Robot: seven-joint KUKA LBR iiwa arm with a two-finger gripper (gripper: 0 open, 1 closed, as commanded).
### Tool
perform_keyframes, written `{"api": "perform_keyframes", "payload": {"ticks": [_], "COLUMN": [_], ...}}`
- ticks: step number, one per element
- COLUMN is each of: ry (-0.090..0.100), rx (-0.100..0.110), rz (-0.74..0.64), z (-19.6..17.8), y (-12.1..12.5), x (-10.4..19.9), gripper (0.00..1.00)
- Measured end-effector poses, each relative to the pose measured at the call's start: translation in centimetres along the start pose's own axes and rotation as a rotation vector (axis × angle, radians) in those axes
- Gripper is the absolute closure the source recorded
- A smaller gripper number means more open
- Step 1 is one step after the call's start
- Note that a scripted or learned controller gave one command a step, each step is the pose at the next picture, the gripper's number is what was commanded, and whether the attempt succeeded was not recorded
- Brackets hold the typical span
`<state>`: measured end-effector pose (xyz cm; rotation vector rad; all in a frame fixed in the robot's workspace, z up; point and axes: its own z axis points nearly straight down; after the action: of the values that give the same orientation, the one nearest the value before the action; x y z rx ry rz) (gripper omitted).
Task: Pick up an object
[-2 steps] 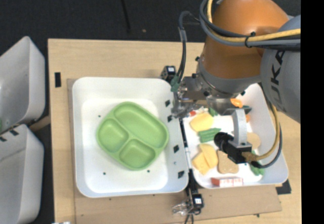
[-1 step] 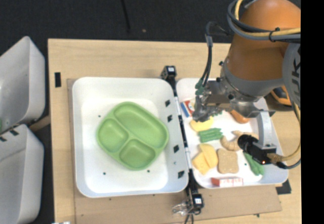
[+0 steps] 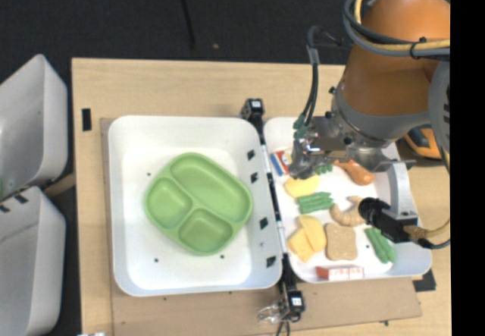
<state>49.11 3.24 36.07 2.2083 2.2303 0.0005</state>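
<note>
The right shallow white plastic bin [image 3: 356,275] is partly covered by the grey-and-orange arm [image 3: 390,61]. The two-finger gripper [image 3: 305,164] is too blurred for its state to be judged.

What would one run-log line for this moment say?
gripper: low in right bin, over toy food | nothing visibly held | green divided plate: in left bin

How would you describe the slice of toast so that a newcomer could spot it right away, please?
Look in the right bin, which holds the toy food, toward its near edge. The toast lies flat there, right of the yellow cheese wedges and below the croissant. It alone is a brown-crusted, pale-centred slab.
</note>
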Motion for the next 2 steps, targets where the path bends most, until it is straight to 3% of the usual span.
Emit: {"api": "perform_keyframes", "payload": {"ticks": [1, 2], "ry": [0.003, 0.003], "rx": [0.007, -0.003], "rz": [0.0, 0.007], "z": [5.7, -1.1], "y": [-0.2, 0.0], "x": [8.6, 7.9], "gripper": [1.0, 1.0]}}
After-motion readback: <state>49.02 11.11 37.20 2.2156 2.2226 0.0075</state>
